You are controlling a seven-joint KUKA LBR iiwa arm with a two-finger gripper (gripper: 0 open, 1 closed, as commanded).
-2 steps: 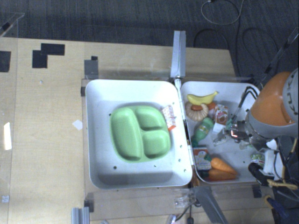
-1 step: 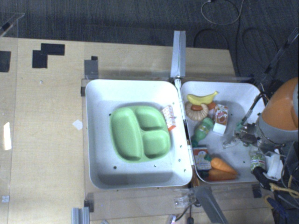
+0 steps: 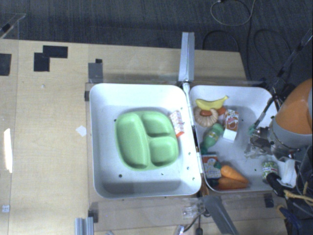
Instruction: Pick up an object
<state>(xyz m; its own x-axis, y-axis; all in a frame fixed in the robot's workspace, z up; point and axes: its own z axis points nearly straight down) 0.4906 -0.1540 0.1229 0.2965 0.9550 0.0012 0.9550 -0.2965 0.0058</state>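
The desk [image 3: 49, 146] carries two white bins. The left bin [image 3: 105, 180] holds a green divided tray [image 3: 145, 140] at its centre, with a small packet [image 3: 177, 123] at the tray's 2 o'clock edge. The right bin [image 3: 247, 99] holds the objects: a banana [image 3: 211, 103] at 11 o'clock, a green bottle [image 3: 212, 136] towards 9 o'clock, a small carton [image 3: 231, 124] near centre, and a carrot [image 3: 234, 173] at 7 o'clock. The arm [image 3: 296, 116] enters at 3 o'clock; its end effector [image 3: 258, 143] hangs over the bin's right half, its opening impossible to tell.
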